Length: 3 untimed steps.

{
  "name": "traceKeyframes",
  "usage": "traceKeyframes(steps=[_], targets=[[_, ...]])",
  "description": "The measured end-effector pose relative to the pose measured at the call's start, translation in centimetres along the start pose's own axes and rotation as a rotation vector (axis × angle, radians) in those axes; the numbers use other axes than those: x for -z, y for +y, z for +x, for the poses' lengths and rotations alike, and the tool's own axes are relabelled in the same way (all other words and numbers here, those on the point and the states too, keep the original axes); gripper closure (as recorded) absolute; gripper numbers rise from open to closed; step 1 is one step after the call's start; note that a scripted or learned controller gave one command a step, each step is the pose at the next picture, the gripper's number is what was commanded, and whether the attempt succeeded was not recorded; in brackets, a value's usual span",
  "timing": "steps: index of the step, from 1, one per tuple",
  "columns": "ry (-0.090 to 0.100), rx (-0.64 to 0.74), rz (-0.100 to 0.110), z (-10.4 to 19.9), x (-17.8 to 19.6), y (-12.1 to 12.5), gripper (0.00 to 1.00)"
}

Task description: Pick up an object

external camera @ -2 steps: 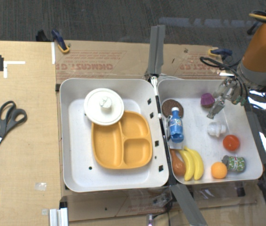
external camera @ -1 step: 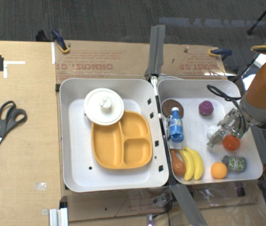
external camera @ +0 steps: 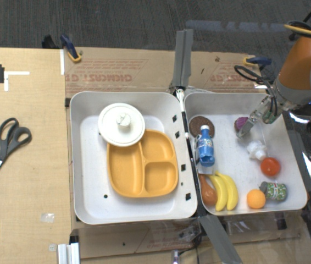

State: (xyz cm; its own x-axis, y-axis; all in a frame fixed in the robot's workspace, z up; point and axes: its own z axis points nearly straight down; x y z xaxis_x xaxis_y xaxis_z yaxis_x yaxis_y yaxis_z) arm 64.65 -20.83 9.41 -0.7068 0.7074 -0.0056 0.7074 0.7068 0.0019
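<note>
The right bin (external camera: pixel 293 147) holds a purple object (external camera: pixel 240 125) near its back. It also holds a brown round item (external camera: pixel 201 125), a blue bottle (external camera: pixel 205 148), bananas (external camera: pixel 227 190), an orange (external camera: pixel 256 199), a red ball (external camera: pixel 270 166), a green can (external camera: pixel 277 191) and a small white piece (external camera: pixel 256 148). My gripper (external camera: pixel 250 125) reaches down from the right into the back of this bin, with its tip right against the purple object. Whether that object is held cannot be made out.
The left bin (external camera: pixel 84 164) carries a yellow divided plate (external camera: pixel 143 166) with a white round lid (external camera: pixel 122 124) overlapping its back corner. Scissors (external camera: pixel 6 143) lie on the bench at the far left. An orange-brown item (external camera: pixel 207 189) lies beside the bananas.
</note>
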Motion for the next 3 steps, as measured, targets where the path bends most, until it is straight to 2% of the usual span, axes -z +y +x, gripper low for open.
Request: traceKeyframes(steps=[1, 2, 3], targets=[[0.003, -0.206, 0.002, 2.6, -0.2, 3.4, 0.0], [-0.002, -0.201, 0.002, 2.5, 0.9, 3.6, 1.0], [0.002, -0.383, 0.002, 6.2, 12.1, 5.1, 1.0]])
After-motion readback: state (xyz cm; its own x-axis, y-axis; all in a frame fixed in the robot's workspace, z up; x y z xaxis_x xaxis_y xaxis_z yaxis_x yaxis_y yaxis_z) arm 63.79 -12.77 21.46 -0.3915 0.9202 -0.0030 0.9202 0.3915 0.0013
